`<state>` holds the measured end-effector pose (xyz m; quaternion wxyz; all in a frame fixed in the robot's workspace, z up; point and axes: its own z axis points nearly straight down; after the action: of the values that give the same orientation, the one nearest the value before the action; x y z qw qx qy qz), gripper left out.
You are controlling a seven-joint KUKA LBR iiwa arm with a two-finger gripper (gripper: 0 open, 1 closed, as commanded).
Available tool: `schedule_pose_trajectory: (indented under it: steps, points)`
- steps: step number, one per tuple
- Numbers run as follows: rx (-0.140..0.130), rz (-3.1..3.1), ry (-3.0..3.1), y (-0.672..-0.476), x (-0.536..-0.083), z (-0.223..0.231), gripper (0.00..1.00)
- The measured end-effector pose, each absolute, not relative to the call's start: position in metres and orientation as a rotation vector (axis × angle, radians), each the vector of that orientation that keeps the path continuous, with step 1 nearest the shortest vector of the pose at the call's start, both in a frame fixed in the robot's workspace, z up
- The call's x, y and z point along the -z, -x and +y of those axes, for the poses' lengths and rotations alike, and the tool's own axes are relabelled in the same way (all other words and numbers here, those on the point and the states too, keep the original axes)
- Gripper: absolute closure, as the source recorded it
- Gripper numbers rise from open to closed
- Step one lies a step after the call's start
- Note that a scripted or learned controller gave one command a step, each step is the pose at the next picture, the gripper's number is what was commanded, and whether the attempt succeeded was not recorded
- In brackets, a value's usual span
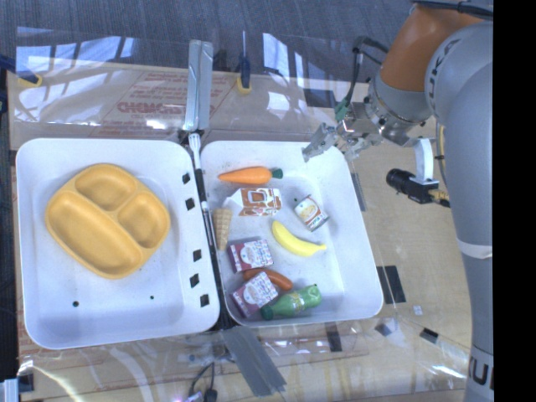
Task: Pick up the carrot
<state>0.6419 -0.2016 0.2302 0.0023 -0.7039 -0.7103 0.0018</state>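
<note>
Carrot [245, 175] lies on its side near the far wall of the right bin [356, 249], orange body pointing left, green stem end to the right. It sits apart from its neighbours: a small carton [260, 201] just nearer the camera, an ice-cream cone [222, 226] by the bin's left wall, a small can [311, 212] and a banana [296, 239] toward the middle. Further forward are two more packets, another orange piece and a green bottle [292, 303], bunched together. The left bin [33, 308] carries a yellow divided plate [106, 218].

Pincer [322, 143] hovers over the far right corner of the right bin, to the right of the carrot and clearly above the bin. Whether it is open or closed I cannot tell; nothing is seen gripped in it.

Step in hand, by my reading: the approach, with no grasp made yet. Next move calls for travel leftward until the pincer is over the carrot's middle, a turn of the wrist so the closing line crosses the carrot's narrow width, then a straight descent. Carton close by leaves little room on that side.
</note>
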Motion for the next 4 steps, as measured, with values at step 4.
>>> schedule_pose_trajectory:
  steps: [4]
  points:
    - [-0.002,-2.236,2.205,-0.634,-0.217,-0.211,0.0]
